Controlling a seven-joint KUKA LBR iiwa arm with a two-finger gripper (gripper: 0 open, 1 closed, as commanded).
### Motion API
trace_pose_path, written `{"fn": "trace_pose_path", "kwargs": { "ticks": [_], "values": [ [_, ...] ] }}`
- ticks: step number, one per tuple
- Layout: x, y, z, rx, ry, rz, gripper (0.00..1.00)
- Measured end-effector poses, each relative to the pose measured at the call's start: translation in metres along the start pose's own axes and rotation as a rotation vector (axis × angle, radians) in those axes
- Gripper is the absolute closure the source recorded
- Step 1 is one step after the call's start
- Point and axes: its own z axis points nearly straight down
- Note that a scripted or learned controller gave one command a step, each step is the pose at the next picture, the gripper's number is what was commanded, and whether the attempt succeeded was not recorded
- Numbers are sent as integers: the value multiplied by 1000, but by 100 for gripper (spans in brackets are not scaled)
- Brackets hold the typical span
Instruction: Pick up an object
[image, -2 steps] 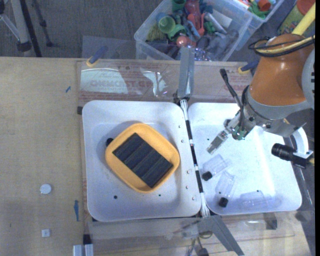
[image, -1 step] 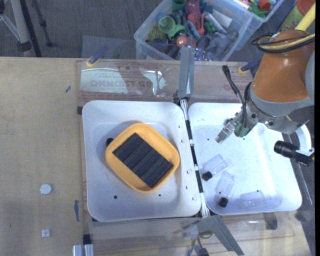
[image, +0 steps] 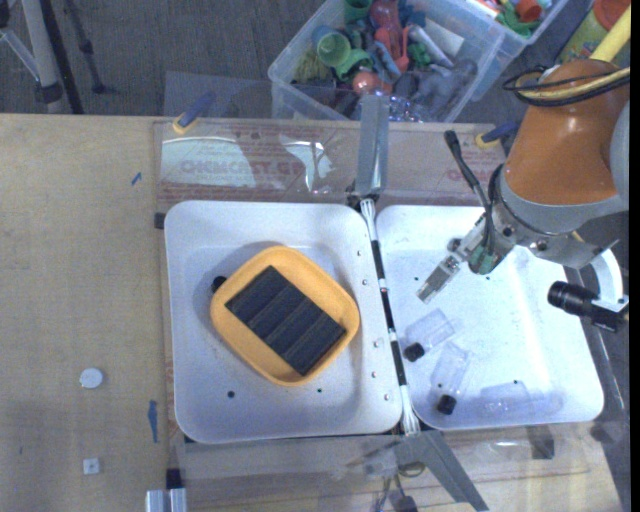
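Grey arm with orange band reaching in over the right bin (image: 560, 405), gripper (image: 440, 279) hanging above the bin floor, its opening impossible to judge, clear plastic bottles (image: 448, 368) lying below it, yellow and black object (image: 284, 315) sitting in the left bin (image: 190, 330).

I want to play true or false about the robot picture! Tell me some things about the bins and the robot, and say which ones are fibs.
1. The yellow object with the dark ribbed top lies in the left bin. True.
2. The gripper hangs over the left bin. False: it is above the right bin.
3. Clear plastic pieces lie in the right bin. True.
4. The yellow object is pinched in the gripper. False: it lies in its bin, apart from the gripper.
5. A clear tub of colourful toys sits behind the bins. True.
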Motion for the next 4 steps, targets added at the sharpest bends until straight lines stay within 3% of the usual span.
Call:
{"fn": "trace_pose_path", "kwargs": {
  "ticks": [1,2,3,4],
  "values": [
    [-14,-39,43,5,9,-432,0],
    [21,-78,62,10,10,124,0],
    [19,-77,51,6,6,127,100],
    [21,-76,-2,8,2,559,100]
  ]
}}
